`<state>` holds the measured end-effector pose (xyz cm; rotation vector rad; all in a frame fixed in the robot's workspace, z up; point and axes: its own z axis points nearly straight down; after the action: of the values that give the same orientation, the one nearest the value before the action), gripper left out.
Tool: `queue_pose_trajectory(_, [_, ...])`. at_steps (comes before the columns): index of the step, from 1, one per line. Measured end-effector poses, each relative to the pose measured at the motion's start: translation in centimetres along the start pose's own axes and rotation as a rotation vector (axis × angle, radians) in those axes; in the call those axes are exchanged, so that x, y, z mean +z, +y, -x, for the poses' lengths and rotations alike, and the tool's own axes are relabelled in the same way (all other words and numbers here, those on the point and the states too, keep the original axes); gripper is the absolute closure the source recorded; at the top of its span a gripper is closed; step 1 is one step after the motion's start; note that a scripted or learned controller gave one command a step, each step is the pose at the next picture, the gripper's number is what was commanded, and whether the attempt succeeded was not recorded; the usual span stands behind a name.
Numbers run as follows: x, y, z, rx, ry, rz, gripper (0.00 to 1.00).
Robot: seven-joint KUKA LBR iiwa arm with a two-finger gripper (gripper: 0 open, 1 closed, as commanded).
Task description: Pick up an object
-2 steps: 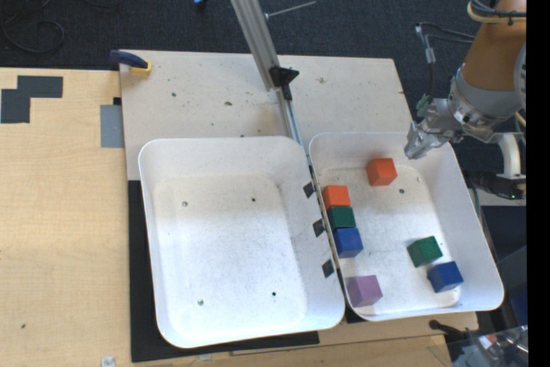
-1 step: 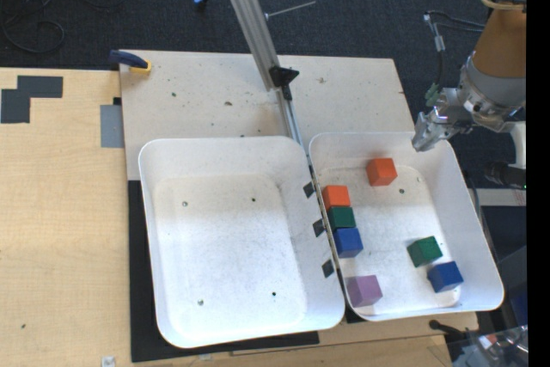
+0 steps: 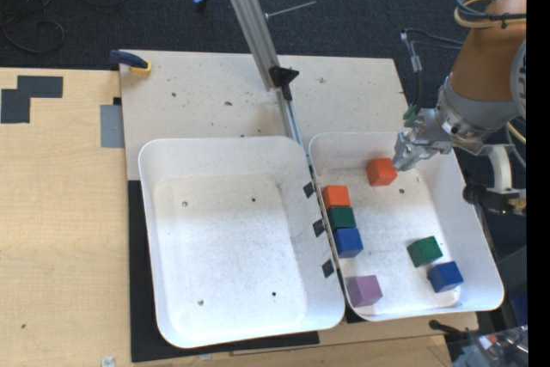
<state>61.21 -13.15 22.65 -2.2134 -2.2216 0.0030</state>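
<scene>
My gripper (image 3: 407, 155) hangs over the far part of the right bin (image 3: 471, 211), just right of a red-orange block (image 3: 381, 172) that lies on the bin floor. The block sits beside the fingertips, not between them. Along the bin's left wall stand an orange block (image 3: 336, 196), a dark green block (image 3: 339, 216) and a blue block (image 3: 347, 240) in a row. A purple block (image 3: 364, 289) lies at the near left corner. A green block (image 3: 424, 251) and a blue block (image 3: 444, 275) rest near the front right.
The left bin (image 3: 172, 185) lies next to the right one, with black clips (image 3: 315, 228) along the shared wall. A slanted aluminium rail (image 3: 253, 17) rises behind the bins. Cables and a black fixture (image 3: 490, 198) sit at the right edge.
</scene>
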Motion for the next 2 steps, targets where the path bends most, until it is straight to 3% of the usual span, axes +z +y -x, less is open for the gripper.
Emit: queue_pose_trajectory(2, [1.0,-3.7,-8.9,0.001,0.0,0.0,1.0])
